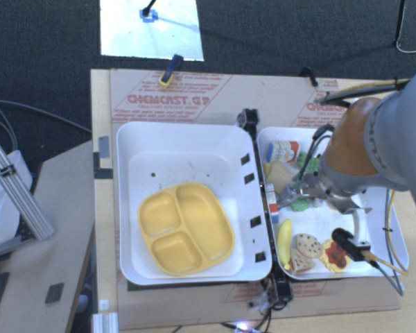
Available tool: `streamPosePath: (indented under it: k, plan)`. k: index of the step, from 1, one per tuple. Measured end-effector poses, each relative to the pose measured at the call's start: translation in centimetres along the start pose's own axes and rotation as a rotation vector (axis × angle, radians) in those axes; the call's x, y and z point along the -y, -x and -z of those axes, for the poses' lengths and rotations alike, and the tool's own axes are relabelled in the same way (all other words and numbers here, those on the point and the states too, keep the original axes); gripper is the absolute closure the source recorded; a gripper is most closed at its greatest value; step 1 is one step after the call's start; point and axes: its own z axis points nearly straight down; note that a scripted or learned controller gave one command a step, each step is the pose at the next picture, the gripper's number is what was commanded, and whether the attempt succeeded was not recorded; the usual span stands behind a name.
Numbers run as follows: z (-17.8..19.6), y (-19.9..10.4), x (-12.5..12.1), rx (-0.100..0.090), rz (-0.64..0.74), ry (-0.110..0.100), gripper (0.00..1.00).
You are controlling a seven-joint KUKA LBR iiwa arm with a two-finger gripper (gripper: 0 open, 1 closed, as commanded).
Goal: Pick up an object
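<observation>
In the camera view the gripper (pixel 296 198) is low in the right bin (pixel 392 252), among small toy foods; I cannot tell its state. The banana (pixel 284 242) lies just beside the bin's left wall; it looks light, stiff and a little slippery, best taken across its middle. The left bin (pixel 187 148) holds a yellow divided tray (pixel 186 227) on a crowded bench.
</observation>
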Motion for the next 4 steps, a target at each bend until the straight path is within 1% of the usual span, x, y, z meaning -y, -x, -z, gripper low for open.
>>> streamPosePath:
  k: [1, 2, 3, 4]
  plan:
    - [1.0, 0.0, 0.2, -0.003, -0.002, -0.003, 1.00]
    - [2.1, 0.0, 0.1, -0.003, 0.000, -0.001, 1.00]
    - [-0.1, 0.2, 6.6, -0.005, -0.007, -0.008, 1.00]
    - [0.0, 12.0, 3.4, 0.004, -0.013, -0.002, 1.00]
